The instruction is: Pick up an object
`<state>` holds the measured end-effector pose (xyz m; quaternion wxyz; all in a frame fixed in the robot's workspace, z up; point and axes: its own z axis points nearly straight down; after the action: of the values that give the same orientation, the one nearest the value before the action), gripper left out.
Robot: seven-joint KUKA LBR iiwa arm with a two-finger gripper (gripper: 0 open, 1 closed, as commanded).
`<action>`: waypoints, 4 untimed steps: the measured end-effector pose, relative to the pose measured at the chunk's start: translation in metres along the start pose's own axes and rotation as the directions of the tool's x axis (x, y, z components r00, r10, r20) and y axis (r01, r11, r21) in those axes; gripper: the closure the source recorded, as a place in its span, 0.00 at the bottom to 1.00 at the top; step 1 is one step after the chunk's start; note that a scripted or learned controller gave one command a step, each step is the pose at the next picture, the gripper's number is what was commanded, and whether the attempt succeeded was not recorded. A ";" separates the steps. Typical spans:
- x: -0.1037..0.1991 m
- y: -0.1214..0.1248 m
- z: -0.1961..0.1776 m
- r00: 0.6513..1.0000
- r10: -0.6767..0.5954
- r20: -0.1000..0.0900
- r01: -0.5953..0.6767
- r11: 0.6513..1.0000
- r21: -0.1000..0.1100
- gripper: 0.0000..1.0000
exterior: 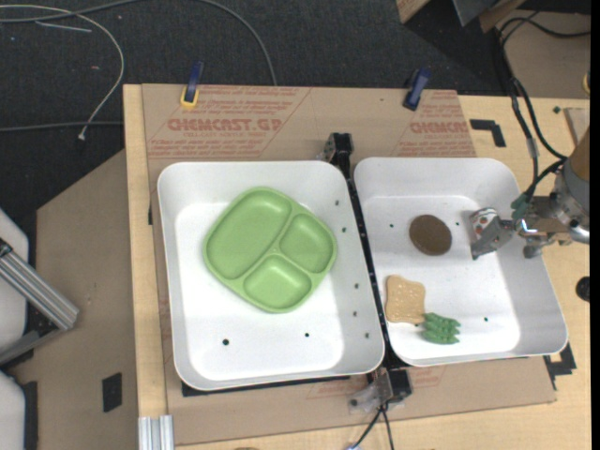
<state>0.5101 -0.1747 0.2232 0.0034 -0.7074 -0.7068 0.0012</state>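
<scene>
Pincer [483, 235] at frame right, finger state impossible to tell, just beside brown disc [430, 234] in right bin [525, 326]; probably light, stiff, flat, so best taken across opposite edges, low against bin floor.

Lab: clamped cardboard bench [281, 111], loose cables [103, 26].
</scene>
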 end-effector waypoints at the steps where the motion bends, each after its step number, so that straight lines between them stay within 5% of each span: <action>1: 0.004 -0.003 0.043 1.000 0.000 0.000 0.000 1.000 -0.001 0.00; 2: 0.002 0.007 0.096 1.000 -0.001 0.001 0.001 1.000 -0.003 0.00; 3: 0.002 0.008 0.083 1.000 0.000 0.002 0.000 1.000 -0.007 1.00; 4: -0.007 0.003 0.031 1.000 0.000 0.005 0.000 1.000 -0.012 1.00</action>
<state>0.5132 -0.1817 0.1918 -0.0028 -0.7075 -0.7067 -0.0012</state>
